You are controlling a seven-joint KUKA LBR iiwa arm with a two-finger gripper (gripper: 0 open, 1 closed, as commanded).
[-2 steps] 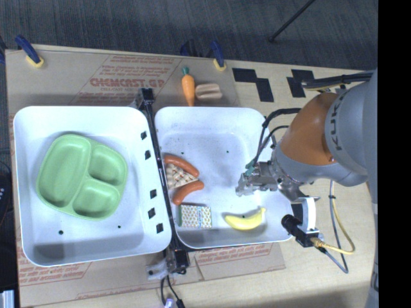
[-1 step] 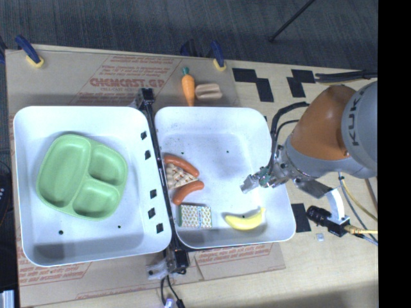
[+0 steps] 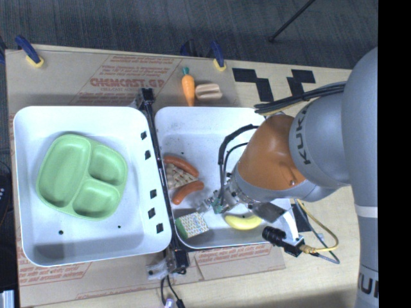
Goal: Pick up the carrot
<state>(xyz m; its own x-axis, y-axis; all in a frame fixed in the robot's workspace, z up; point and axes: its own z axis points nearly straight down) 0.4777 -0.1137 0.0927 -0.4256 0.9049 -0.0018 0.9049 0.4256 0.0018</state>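
Camera view, nearest us: we see the gripper (image 3: 217,204) low in the right bin (image 3: 205,124) beside a banana (image 3: 243,222) and sausages (image 3: 186,191). Farther off, the carrot (image 3: 187,89) lies outside on the cardboard (image 3: 122,79).

place: robotics lab | evidence: KUKA arm (image 3: 321,153), two white bins (image 3: 26,172), clamped cardboard bench (image 3: 128,76)
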